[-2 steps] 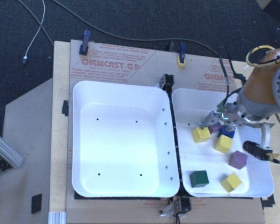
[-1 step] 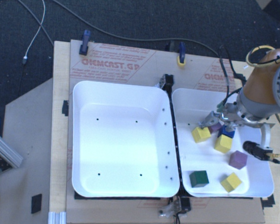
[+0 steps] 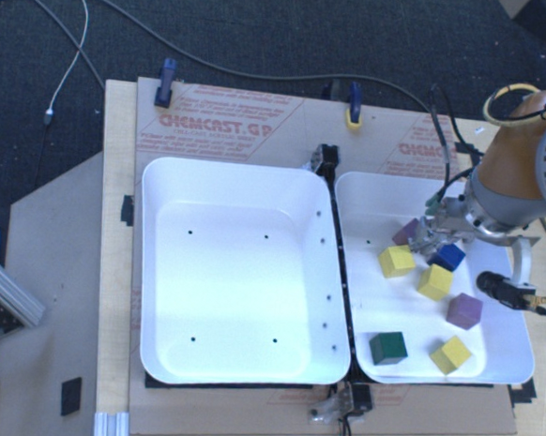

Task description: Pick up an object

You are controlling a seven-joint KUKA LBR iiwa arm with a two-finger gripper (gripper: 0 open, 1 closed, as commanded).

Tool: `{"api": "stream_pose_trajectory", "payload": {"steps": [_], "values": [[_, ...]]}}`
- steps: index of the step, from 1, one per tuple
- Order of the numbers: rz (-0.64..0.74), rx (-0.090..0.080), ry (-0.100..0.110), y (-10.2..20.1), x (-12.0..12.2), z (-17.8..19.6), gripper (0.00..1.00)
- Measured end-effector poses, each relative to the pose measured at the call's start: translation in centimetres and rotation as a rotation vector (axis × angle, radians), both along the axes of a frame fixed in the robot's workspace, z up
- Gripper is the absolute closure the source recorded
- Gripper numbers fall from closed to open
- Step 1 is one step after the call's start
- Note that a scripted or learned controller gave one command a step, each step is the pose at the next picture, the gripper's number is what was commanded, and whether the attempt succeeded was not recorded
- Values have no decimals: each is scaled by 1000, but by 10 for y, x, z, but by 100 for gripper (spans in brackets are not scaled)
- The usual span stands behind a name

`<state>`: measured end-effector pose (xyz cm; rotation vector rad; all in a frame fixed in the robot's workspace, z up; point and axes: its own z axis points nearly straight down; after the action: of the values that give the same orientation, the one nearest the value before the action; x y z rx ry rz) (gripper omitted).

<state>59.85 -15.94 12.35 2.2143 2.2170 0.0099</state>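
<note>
2 white bins side by side: left bin (image 3: 240, 276) mid-frame, right bin (image 3: 515, 368) holding 7 blocks. Arm (image 3: 517, 166) enters upper right, gripper (image 3: 433, 236) low over the cluster; grip state: cannot tell. Likeliest target, blue block (image 3: 449, 257), lies just beside it, purple block (image 3: 405, 233) at left.

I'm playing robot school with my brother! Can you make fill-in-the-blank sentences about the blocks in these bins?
1. All the blocks lie in the ____ bin.
2. The block nearest the bottom edge of the picture next to the green block is coloured ____.
3. The number of yellow blocks is ____.
4. The end effector is right beside the ____ block, near the top of the pile.

Missing words: right; yellow; three; blue
</note>
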Motion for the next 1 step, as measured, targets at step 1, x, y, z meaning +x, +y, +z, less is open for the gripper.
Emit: {"api": "stream_pose_trajectory", "payload": {"steps": [1], "values": [[-1, 1, 8, 1, -4, 43, 100]]}}
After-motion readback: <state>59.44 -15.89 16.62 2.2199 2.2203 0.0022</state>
